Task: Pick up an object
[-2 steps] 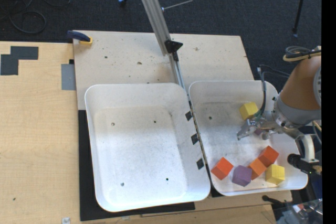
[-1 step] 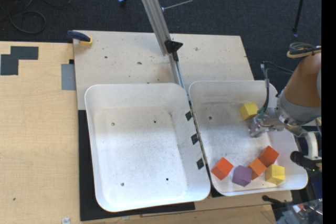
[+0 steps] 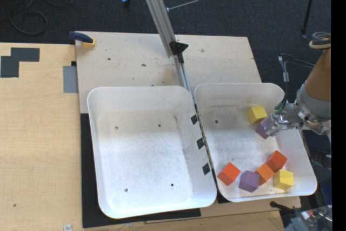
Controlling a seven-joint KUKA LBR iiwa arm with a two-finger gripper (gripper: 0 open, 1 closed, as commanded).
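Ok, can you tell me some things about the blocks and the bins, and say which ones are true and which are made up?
1. All the blocks lie in the right bin. True.
2. A green block sits in the left bin. False: no green block is there, and no block lies in that bin.
3. The gripper is over the right bin, close to a purple block. True.
4. The yellow block near the gripper lies beside that purple block. True.
5. There are two red blocks and one orange one. False: the orange-red blocks are three, at and, all much alike.
6. There is just one yellow block. False: a second yellow block lies by the bin's near corner.
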